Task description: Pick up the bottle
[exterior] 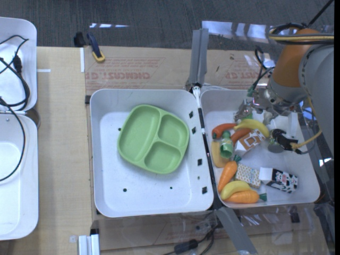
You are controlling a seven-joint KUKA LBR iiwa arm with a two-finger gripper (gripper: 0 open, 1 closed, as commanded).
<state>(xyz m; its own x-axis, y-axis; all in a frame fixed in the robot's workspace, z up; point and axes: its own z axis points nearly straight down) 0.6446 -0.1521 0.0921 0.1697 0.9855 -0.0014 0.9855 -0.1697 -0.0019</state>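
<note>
The bottle [219, 150] lies in the right bin [308, 193] close to its left wall. It is small, with a yellow-orange body and a green cap end [227, 144]. An orange carrot [223, 128] lies just behind it and another carrot [228, 173] just in front. My gripper [255, 108] hangs over the back of the right bin, above a yellow banana [255, 125], to the right of the bottle and farther back. Nothing shows in its grasp.
The left bin [106, 195] holds a green divided plate [154, 139]. Crowded in the right bin are an orange packet [253, 139], a patterned box [247, 174], a cow-print carton [280, 179], a second banana [234, 187] and a carrot [247, 197]. Cables hang off the wrist.
</note>
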